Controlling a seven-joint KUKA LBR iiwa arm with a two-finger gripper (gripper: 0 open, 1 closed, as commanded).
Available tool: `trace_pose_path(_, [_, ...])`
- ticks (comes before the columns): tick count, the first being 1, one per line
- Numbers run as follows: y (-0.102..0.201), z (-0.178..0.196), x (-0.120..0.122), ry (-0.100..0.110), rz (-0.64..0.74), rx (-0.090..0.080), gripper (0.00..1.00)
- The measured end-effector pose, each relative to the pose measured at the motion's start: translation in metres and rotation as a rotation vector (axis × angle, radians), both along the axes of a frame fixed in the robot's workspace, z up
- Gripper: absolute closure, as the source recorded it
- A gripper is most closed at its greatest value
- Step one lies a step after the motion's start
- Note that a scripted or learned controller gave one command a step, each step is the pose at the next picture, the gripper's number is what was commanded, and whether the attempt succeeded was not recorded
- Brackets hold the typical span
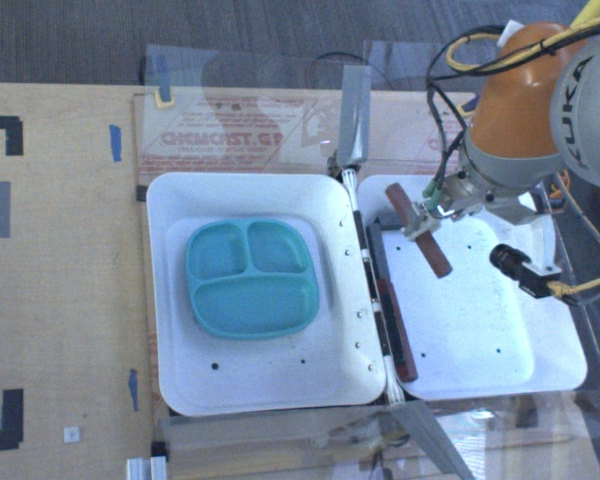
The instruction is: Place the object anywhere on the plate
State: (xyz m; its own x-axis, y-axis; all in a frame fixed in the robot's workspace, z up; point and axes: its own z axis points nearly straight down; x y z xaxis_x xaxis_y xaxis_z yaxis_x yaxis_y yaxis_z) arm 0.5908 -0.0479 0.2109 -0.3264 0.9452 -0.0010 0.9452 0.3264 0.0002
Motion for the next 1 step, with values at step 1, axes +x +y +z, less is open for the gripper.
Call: trace_pose_path(1, [0.0631, -0.0166, 0.0080, 0.002, 0.135, 0.001, 1.00])
